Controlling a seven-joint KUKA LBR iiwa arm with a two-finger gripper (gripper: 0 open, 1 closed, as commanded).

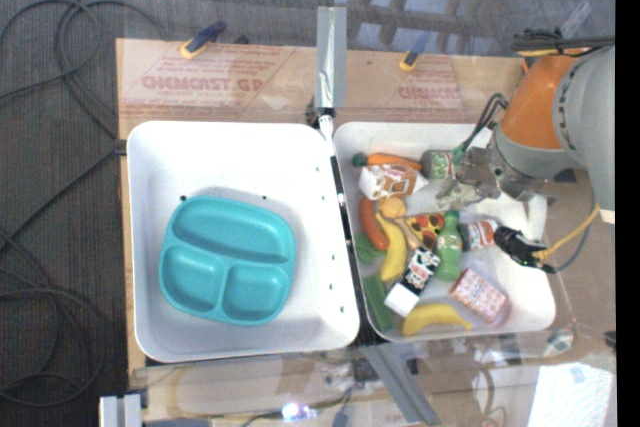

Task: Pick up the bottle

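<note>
Two white bins are seen; the right bin (540, 315) is crowded with toy food, and the green bottle (450, 247) is lodged near its middle, long axis running roughly near-to-far, cap toward the far side. The gripper (462, 183) is placed just beyond the bottle's far end, so the bottle lies toward the near side of it. How the gripper is set cannot be told; it is blurred against clutter. The bottle's near end is hemmed by a banana (392, 253) and cartons.
</note>
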